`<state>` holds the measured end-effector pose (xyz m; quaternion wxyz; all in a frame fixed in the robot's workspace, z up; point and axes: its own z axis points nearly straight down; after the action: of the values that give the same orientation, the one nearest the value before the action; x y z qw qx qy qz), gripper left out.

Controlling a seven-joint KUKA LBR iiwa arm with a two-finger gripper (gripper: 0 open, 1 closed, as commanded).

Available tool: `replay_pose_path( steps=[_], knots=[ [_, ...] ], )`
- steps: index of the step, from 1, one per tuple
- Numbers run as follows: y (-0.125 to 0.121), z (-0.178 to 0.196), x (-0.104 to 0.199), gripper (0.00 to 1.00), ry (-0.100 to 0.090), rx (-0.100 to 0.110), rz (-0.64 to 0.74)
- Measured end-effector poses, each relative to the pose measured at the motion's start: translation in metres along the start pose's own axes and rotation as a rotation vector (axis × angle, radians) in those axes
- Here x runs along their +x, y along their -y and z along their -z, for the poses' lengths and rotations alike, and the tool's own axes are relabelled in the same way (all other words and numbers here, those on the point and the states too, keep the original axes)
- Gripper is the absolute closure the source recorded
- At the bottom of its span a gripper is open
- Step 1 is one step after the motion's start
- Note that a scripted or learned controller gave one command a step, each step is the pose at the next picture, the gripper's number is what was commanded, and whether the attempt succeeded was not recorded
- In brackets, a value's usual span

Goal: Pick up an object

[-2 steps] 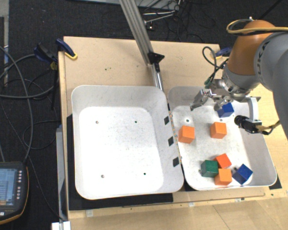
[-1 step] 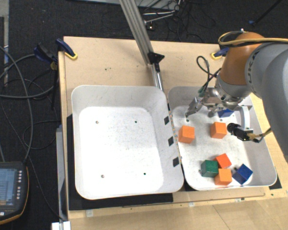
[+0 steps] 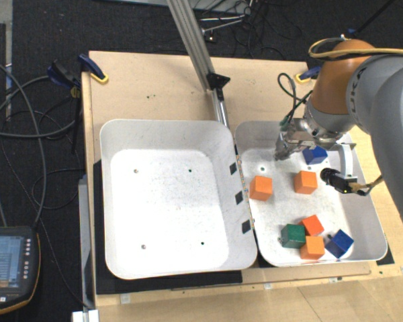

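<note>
End effector (image 3: 284,149) upper right, grip state I cannot tell | blue block (image 3: 315,155) beside it | risk: I nudge it aside.

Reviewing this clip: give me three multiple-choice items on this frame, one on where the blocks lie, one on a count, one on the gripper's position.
1. Which bin holds the blocks?
A. left bin
B. right bin
C. both

2. How many orange blocks are there?
A. two
B. four
C. six

3. Where is the gripper?
A. over the left bin
B. over the right bin's far end
C. off the bench

Answers:
1 B: every block lies in the right bin.
2 B: orange blocks at.
3 B: the gripper hangs beside a blue block at that bin's far end.
</note>
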<state>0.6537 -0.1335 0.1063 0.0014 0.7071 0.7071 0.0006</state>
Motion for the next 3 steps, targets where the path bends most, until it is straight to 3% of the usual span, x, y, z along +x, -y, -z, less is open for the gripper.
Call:
replay_pose_path(
  steps=[2,3],
  knots=[
    [-0.005,0.124,0.002,1.00,0.001,-0.005,0.003],
    [-0.007,0.168,0.002,1.00,0.001,-0.005,0.003]
  ],
)
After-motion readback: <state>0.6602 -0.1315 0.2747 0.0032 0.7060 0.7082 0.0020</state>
